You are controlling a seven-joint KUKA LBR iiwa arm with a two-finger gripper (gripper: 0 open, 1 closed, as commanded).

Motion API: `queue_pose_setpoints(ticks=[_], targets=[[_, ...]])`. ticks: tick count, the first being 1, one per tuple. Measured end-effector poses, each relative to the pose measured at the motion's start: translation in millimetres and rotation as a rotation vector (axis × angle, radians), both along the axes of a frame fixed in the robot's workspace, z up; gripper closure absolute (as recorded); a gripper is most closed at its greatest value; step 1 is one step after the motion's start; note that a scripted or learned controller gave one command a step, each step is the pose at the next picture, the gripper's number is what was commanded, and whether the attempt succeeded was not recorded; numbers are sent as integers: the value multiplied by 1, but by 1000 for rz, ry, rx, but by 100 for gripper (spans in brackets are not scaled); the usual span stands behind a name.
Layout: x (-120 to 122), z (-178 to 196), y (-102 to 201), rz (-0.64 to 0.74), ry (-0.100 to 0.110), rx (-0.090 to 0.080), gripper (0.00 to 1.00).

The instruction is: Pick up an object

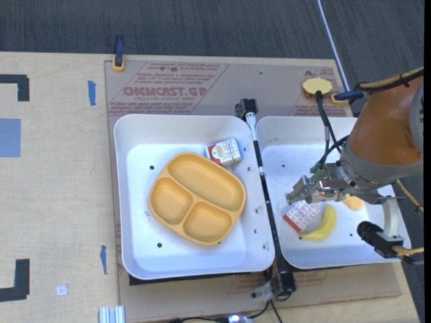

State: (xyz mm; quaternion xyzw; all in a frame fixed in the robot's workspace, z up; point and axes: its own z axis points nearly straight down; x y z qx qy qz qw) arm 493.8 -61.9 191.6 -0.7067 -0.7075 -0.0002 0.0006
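My gripper (303,192) hangs over the left part of the right bin (289,251), with the arm reaching in from the right. Just below it lies a red and white packet (302,216), and a yellow banana (323,225) curves along the packet's right side. A small orange piece (354,203) sits to the right, close under the wrist. I see nothing held in the gripper. In the left bin (131,200) a yellow divided plate (196,198) lies flat, with a small red, white and blue carton (224,152) just behind it.
The two white bins share a dividing rim (264,187) with a black strip along it. A yellow disc (317,86) lies on the board behind the right bin. A thin white cable (330,29) runs up toward the back.
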Motion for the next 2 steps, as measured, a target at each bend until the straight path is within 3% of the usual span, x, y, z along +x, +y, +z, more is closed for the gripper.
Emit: queue_pose_setpoints(ticks=[1,2], targets=[[-14,10,-35,-1,-1,-1,100],[2,-7,112,1,-2,0,100]])
